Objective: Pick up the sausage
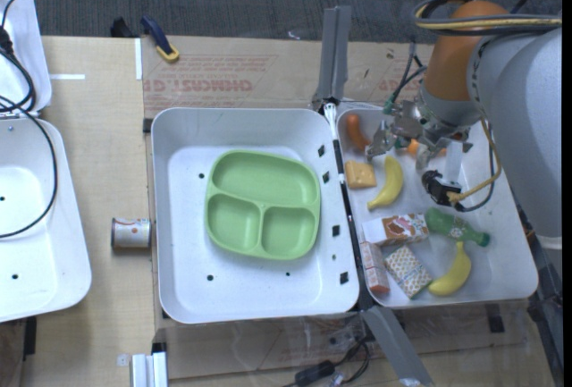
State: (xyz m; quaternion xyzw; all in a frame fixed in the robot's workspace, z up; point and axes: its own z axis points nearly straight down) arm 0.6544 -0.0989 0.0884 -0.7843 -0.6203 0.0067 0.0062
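Observation:
The sausage (356,130), a short orange-red piece, lies at the back left corner of the right bin (509,287), close to the wall between the two bins. My gripper (404,149) hangs low over the back of that bin, a little to the right of the sausage, and is open. One finger (381,142) points down beside the top of a banana. A small orange bit (412,145) shows in the gap between the fingers; I cannot tell whether they touch it. Nothing is gripped.
The right bin also holds a cheese wedge (360,174), a banana (389,182), a second banana (453,273), a green bottle (456,227) and small cartons (400,229). A green divided plate (264,204) lies in the left bin (179,287). A can (131,233) lies on the bench.

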